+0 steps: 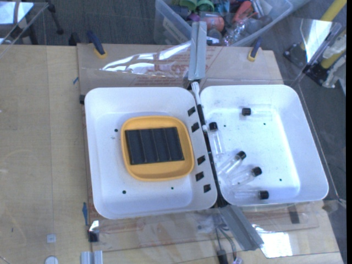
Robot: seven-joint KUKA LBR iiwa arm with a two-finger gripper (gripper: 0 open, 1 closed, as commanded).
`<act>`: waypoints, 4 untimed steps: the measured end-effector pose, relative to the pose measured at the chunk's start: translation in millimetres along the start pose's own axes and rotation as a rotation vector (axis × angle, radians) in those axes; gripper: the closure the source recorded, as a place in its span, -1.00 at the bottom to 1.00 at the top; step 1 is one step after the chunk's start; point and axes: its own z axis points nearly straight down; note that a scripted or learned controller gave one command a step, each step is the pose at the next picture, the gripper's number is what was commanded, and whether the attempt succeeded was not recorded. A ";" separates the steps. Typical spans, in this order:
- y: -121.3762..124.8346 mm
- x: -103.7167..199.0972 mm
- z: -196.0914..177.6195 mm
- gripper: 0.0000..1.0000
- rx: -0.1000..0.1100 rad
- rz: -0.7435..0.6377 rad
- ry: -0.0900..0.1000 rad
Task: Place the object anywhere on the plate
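A yellow plate (158, 172) lies in the middle of the left white bin (104, 169). A dark ridged rectangle (154, 146) covers its centre. In the right white bin (300, 147) lie several clear vials with black caps. One vial (216, 138) rests against the left wall, two more (233, 159) (245, 176) lie crossed near the middle, another (252, 194) lies along the front wall, and one (254, 111) sits toward the back.
Black clips (199, 159) line the seam between the two bins. A metal bar (197, 48) rises behind the seam. A clear tub of colourful toys (220, 7) stands beyond the bench. Bare wooden bench top (38, 147) stretches to the left.
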 end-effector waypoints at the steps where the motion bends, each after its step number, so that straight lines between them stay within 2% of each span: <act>1: -0.3 -1.4 -11.3 1.00 -0.004 0.003 -0.009; 2: -17.5 10.1 156.7 1.00 -0.001 -0.187 0.005; 3: -42.0 81.1 216.3 1.00 -0.002 -0.488 0.006; 4: -64.4 123.3 219.6 1.00 -0.002 -0.575 0.007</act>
